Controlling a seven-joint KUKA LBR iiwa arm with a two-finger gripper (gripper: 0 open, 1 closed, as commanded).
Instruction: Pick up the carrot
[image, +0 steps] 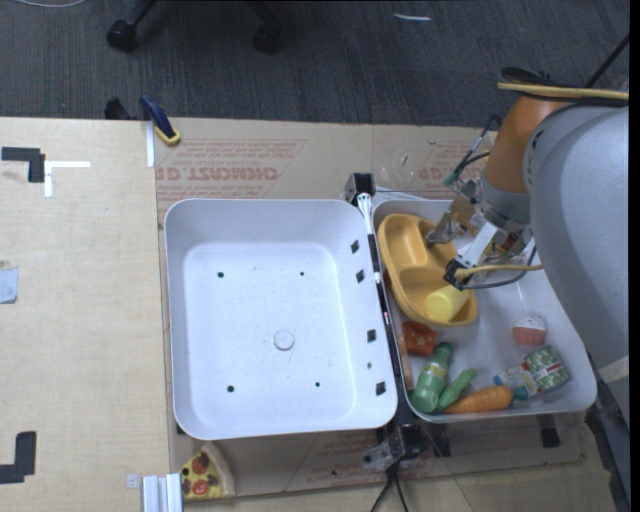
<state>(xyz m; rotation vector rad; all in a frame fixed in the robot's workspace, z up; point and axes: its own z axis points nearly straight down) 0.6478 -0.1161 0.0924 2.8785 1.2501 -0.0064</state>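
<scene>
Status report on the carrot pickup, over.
Gripper above yellow bowl. Carrot lying by right bin's near wall, well apart from gripper. Green pod and packet close beside it.

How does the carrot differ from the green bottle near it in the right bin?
Colour: the carrot is orange, the bottle green. Shape: the carrot is slim and tapers to a point; the bottle is stubbier and rounded. Pose: the carrot lies along the bin's near wall; the bottle angles away from that wall. Both lie flat at the near end of the right bin.
</scene>
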